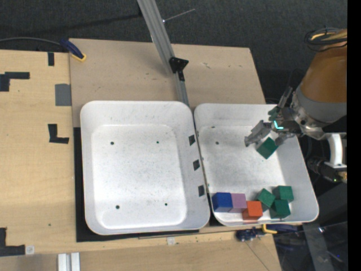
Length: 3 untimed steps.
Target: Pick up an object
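My gripper (pixel 267 140) hangs over the right part of the right bin (pixel 237 157), shut on a green block (pixel 267 148) that sits between its grey fingers, raised off the bin floor. Along the bin's near edge lie other blocks: a blue one (pixel 223 201), a lilac one (pixel 239 200), an orange one (pixel 254 209) and three green ones (pixel 276 199).
The left bin (pixel 138 162) lies beside the right one, joined by black clips at the shared rim. A slanted metal pole (pixel 161 33) rises behind the bins. The arm's orange band (pixel 327 78) is at the right edge.
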Tool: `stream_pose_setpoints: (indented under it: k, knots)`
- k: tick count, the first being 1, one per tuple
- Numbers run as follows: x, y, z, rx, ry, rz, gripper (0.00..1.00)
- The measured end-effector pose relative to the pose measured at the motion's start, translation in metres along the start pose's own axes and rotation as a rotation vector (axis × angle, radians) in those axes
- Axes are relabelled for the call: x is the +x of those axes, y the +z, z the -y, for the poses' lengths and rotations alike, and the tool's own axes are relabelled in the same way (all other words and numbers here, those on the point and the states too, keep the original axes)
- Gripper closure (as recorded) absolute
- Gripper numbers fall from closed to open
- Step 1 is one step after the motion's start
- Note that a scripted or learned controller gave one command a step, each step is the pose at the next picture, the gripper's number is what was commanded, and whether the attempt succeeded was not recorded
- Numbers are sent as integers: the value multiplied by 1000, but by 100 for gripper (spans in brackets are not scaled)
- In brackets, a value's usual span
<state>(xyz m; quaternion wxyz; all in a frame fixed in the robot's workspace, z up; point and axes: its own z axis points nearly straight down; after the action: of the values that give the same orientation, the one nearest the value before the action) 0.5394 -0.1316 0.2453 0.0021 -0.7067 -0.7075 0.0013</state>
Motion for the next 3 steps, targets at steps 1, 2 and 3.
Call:
stream_pose_setpoints:
  k: [1, 2, 3]
  knots:
    - [0, -2, -1, -4, -1, 1, 0]
    - [-3, 61, -4, 3, 1, 1, 0]
    - [-6, 125, -2, 4, 1, 0, 0]
